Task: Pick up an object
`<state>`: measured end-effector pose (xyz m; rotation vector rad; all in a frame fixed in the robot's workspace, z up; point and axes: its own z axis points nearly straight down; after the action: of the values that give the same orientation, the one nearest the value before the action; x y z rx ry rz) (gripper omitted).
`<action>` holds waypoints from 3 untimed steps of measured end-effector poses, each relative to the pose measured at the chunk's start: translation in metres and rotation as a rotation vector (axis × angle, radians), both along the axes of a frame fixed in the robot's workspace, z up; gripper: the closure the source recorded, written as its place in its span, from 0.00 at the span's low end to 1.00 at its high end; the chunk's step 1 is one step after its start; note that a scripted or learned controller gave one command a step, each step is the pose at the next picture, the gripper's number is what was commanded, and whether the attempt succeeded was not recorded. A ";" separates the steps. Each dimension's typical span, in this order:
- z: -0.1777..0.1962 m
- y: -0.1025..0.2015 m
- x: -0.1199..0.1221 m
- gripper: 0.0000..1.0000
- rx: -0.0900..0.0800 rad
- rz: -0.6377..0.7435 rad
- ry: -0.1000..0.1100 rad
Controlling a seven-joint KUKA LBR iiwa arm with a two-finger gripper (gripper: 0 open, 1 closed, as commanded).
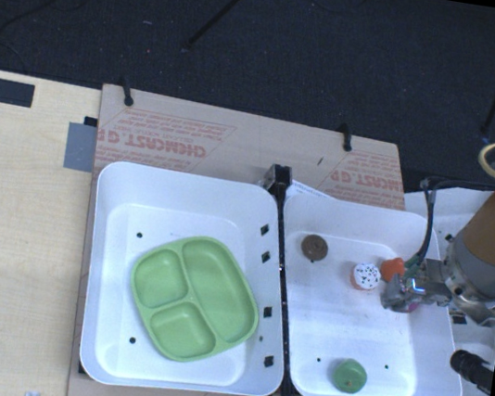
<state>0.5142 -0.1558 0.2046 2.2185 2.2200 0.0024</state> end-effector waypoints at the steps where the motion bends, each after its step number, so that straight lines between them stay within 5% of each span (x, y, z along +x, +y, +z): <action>1: 0.039 -0.001 0.001 1.00 0.000 0.000 0.001; 3: 0.049 0.108 -0.002 1.00 0.004 0.005 0.007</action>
<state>0.5117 -0.0483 0.2539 2.2187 2.2310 -0.0004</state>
